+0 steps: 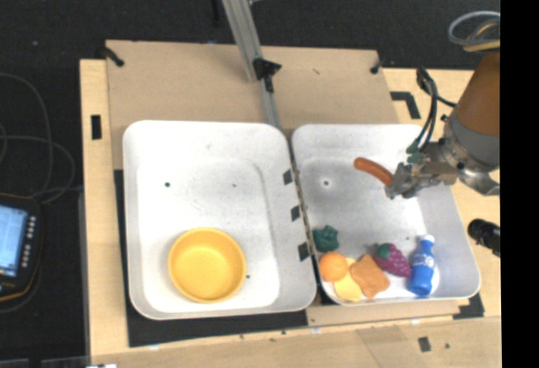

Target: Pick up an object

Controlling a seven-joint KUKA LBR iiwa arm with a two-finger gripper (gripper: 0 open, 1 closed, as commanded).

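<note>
Sausage (373, 169), orange-red, lay in the right bin (337, 147), its far end just beside the gripper (402, 186). Near to far from that bin's front rim: a blue bottle (423, 265), purple grapes (392, 259), a tan bread slice (369, 274), an orange (333, 266), then a green toy (325, 236), then the sausage. A yellow bowl (207, 264) sat in the left bin (202, 156). Whether the gripper was clamped could not be told. Nothing looked lifted; the pickup seemed unfinished.

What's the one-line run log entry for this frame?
arm: over right bin | gripper: at end of sausage, grasp unclear | other toys: right bin's near edge | yellow bowl: left bin
</note>
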